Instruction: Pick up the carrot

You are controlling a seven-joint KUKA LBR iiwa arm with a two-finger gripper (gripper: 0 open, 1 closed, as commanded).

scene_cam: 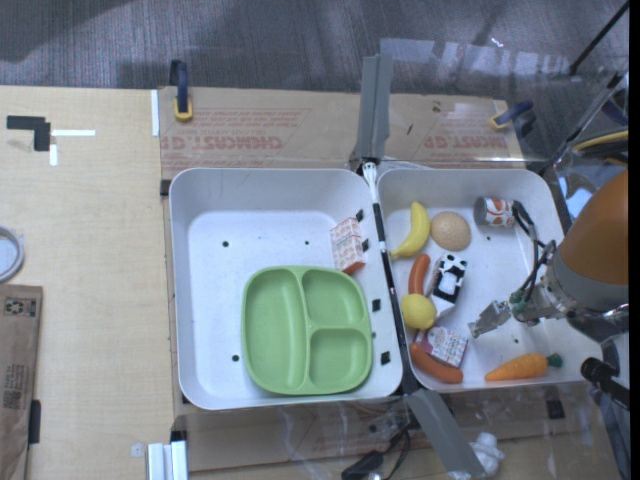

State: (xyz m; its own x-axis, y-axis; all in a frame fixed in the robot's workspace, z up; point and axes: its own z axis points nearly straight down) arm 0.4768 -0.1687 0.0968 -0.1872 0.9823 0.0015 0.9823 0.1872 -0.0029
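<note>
Carrot (517, 368) lies near the front wall of the right bin (540, 190), and the gripper (491, 318) hovers just above-left of it, fingers spread and empty. Risk here, I'd say: a descent off-centre could nudge it against the wall, or snag the sausage (436, 366) nearby.

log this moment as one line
phase: approach | gripper: over right bin, above-left of carrot, apart from it | carrot: lying on bin floor, front right | grasp: not yet
</note>
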